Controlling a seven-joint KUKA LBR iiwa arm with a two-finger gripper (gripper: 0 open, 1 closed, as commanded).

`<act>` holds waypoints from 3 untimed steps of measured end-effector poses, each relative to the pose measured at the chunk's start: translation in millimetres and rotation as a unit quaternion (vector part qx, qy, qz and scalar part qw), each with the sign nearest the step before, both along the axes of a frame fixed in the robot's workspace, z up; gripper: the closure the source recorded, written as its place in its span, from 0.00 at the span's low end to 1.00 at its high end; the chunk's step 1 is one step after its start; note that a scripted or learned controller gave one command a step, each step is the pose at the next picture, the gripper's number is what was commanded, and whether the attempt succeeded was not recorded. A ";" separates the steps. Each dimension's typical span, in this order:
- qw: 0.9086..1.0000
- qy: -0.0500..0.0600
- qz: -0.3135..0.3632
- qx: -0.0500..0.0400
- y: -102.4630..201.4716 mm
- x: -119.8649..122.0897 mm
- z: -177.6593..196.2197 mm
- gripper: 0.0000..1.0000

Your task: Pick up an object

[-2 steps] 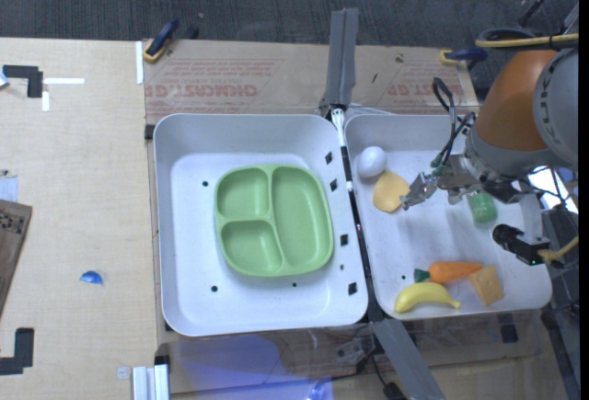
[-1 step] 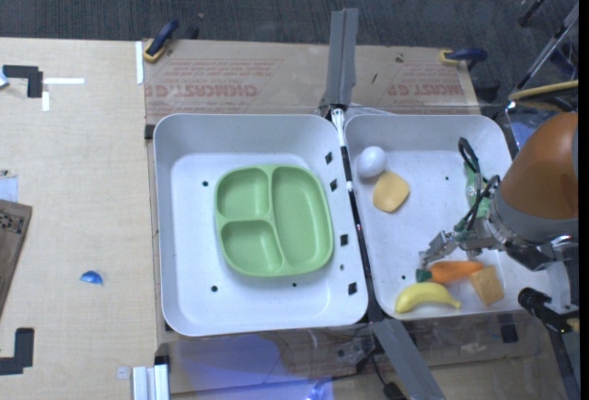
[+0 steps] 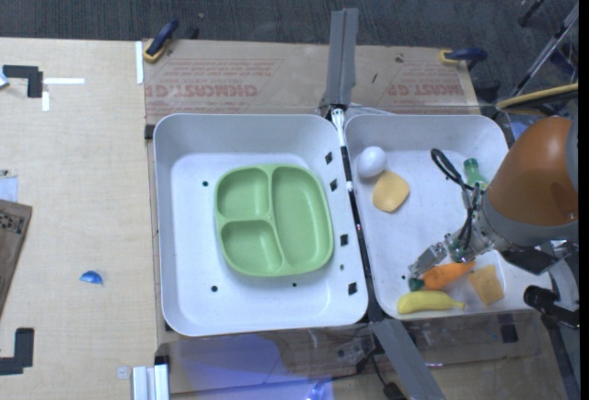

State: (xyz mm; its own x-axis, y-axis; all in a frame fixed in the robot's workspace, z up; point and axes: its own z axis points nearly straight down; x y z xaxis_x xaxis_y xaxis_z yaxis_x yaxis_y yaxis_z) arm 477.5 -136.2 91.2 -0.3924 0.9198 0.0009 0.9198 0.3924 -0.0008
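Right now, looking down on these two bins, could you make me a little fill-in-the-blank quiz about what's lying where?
The green divided plate lies in the ____ bin.
Its compartments number ____.
The banana lies by the right bin's ____ edge.
The gripper hangs just above the ____.

Missing words: left; three; near; carrot

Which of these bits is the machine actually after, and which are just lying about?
Part of the job, all in the right bin:
gripper
carrot
banana
white ball
yellow wedge
orange block

Just lying about:
green divided tray in the left bin
blue clamps
cardboard sheet
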 end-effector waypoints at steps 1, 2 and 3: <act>1.000 -0.001 0.015 -0.001 -72.6 0.0 0.5 0.00; 1.000 -0.001 0.014 0.000 -72.0 0.7 9.3 1.00; 0.999 -0.001 -0.035 -0.001 -25.0 47.4 64.7 1.00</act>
